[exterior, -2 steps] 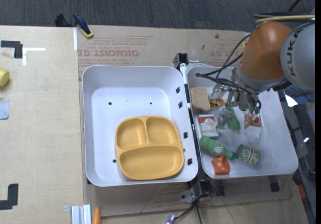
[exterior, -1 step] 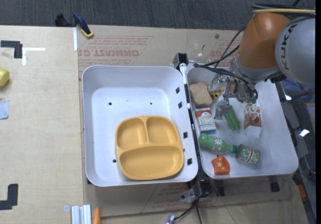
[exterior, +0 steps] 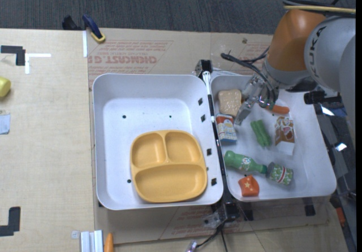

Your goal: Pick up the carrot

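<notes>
The carrot [exterior: 281,110] is a small orange piece lying in the right bin [exterior: 317,189], near its far right side, partly hidden by the gripper. My gripper [exterior: 254,105] hangs low over the far part of that bin, just left of the carrot, between it and a slice of toast [exterior: 229,100]. Its two metal fingers [exterior: 245,112] stand apart and nothing shows between them. The grey arm with its orange band [exterior: 294,42] reaches in from the upper right.
The right bin also holds a small carton [exterior: 226,129], a green vegetable [exterior: 261,132], a printed packet [exterior: 284,131], a green bottle [exterior: 244,162], a green can [exterior: 280,174] and a red-orange item [exterior: 249,186]. The left bin [exterior: 107,132] holds a yellow divided plate [exterior: 168,165].
</notes>
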Controlling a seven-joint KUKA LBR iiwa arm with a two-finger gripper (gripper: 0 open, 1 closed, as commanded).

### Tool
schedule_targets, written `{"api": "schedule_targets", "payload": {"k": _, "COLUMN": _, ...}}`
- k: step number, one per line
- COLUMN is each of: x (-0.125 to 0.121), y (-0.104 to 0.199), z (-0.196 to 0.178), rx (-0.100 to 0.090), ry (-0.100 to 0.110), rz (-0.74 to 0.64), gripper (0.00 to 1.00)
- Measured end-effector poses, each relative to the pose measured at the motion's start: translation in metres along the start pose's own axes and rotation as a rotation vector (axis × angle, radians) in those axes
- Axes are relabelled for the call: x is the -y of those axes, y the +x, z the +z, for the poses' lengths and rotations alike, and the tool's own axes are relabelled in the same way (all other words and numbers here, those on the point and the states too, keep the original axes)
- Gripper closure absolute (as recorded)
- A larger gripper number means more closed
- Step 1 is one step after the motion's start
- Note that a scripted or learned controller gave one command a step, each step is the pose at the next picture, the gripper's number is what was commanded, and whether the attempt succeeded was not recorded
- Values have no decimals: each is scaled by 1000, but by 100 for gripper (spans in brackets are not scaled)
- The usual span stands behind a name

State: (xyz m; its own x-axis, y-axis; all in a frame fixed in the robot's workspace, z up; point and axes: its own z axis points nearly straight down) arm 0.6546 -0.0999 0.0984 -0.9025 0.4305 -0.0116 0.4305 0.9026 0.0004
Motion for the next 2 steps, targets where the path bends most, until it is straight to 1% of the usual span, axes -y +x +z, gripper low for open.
{"api": "schedule_targets", "payload": {"k": 1, "x": -63, "y": 81, "z": -106, "rx": -7, "ry": -1, "rz": 84, "gripper": 0}}
{"api": "schedule_targets", "payload": {"k": 2, "x": -115, "y": 59, "z": -310, "rx": -6, "ry": 0, "rz": 70, "gripper": 0}}
